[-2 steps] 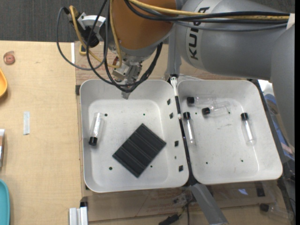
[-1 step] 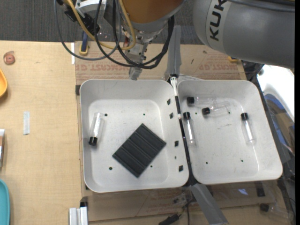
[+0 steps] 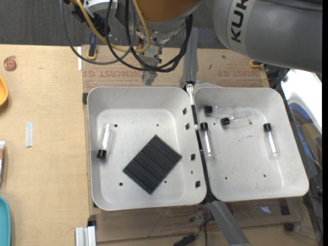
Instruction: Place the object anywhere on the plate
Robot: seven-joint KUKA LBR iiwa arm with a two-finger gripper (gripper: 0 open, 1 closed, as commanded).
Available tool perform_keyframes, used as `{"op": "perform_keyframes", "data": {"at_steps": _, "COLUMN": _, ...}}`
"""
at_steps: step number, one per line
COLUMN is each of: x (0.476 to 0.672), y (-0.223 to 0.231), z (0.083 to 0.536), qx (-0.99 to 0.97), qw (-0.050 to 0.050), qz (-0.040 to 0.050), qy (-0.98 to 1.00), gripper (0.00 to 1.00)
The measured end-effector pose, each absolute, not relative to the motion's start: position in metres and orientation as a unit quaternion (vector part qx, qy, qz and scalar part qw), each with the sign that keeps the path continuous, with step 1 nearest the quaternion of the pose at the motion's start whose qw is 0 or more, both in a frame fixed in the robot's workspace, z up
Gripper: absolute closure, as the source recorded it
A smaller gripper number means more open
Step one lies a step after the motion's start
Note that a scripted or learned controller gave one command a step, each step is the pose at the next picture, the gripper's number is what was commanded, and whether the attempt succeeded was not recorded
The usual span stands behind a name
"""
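Observation:
A black ribbed plate (image 3: 152,164) lies flat and turned at an angle in the lower middle of the left bin (image 3: 97,188). A clear tube with a black cap (image 3: 104,141) rests near that bin's left wall, apart from the plate. Several more clear capped tubes lie in the right bin (image 3: 292,188), one (image 3: 206,139) along its left wall and one (image 3: 270,139) toward its right. My gripper (image 3: 149,76) hangs under the orange band, above the bench just behind the left bin's back rim, well clear of the plate and the tubes. Cables crowd around it.
The grey arm spans the top right. A cardboard sheet (image 3: 230,68) lies behind the bins. The wooden bench to the left holds a small pale strip (image 3: 28,135) and an orange item (image 3: 2,94) at the edge.

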State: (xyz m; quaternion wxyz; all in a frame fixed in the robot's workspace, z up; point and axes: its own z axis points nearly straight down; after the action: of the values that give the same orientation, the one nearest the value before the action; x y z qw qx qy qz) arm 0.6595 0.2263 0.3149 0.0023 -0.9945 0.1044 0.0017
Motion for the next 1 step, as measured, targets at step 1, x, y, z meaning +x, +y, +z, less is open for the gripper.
{"op": "perform_keyframes", "data": {"at_steps": 1, "x": 0.6593, "y": 0.2279, "z": 0.2640, "qx": -0.992, "qw": 0.002, "qz": 0.0021, "qy": 0.124, "gripper": 1.00}}
